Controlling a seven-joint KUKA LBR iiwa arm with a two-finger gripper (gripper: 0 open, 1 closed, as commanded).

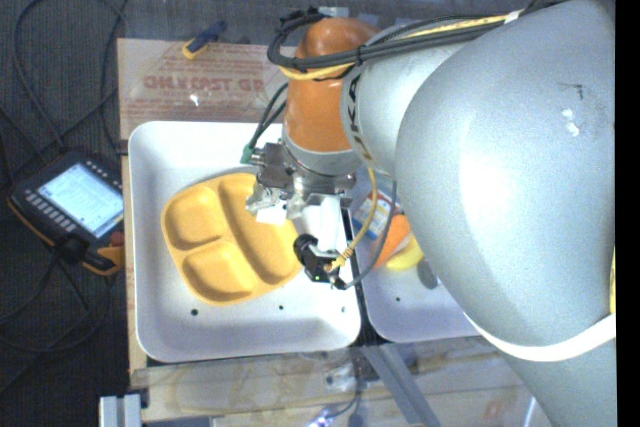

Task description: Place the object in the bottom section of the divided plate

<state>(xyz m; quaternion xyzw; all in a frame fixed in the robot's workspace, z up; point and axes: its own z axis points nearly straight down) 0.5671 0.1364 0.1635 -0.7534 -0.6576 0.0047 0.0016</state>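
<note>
Fixed overhead view, looking down at a slant on two shallow white bins side by side. Left bin (150, 315) bearing a yellow divided plate (225, 240), lying flat near the bin's middle, three compartments visible: two smaller ones toward the left and lower edge, one longer one along the right side. Arm (500, 165) reaching in from the right, its large grey body covering most of the right bin (410, 320); orange band (315, 105) above the wrist, black cables looped over it. Gripper (285, 205) low over the plate's upper right rim, at the long compartment's upper end; fingers hidden beneath wrist hardware and cabling, so open or closed cannot be told, and nothing seen held. Orange and yellow objects (400, 245) partly visible in the right bin, just beside the dividing wall and mostly hidden under the arm; shape not determinable. Plate compartments showing bare yellow where not covered by the wrist. Off the bench, at left on the dark floor: a handheld control pendant (70, 205) with lit screen. Behind the bins: a cardboard sheet (195, 85) with faded red lettering, a small yellow-and-blue item (203, 38) resting on its upper edge.
</note>
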